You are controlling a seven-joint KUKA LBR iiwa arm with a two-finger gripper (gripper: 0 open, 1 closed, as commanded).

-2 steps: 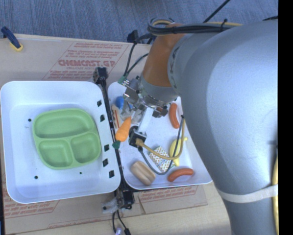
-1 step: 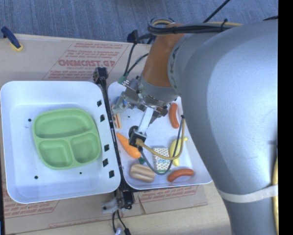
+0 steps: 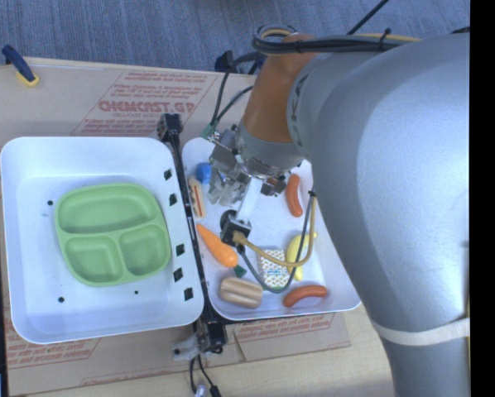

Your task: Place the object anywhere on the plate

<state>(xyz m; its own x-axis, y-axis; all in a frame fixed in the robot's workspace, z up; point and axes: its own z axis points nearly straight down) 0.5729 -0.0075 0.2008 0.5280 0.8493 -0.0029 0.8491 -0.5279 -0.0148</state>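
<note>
1. So far nothing's done: the pale green plastic plate w/ three compartments (image 3: 107, 209) lies bare in the shallow white left bin (image 3: 16, 222). It's smooth and matte, w/ rounded corners.
2. Just right of the plate, in the shallow white right bin (image 3: 264, 311): small blue round piece (image 3: 203, 172), slim hot-dog toy (image 3: 196, 197), glossy orange tapered carrot (image 3: 218, 246), tan bun-shaped roll (image 3: 241, 292).
3. The metal gripper (image 3: 224, 184) hangs low beside the blue piece & hot-dog toy, right of the plate. Can't tell if it's spread or pinching anything.
4. Farther right of the plate: yellow curved banana toy (image 3: 296, 253) and two red-orange sausages (image 3: 294, 195) (image 3: 305, 294), all slick plastic.
5. Left to do, by my read: the whole job, i.e. grab, carry over, set on the plate. Can't tell which toy is the object, but every candidate sits in the right bin.
</note>
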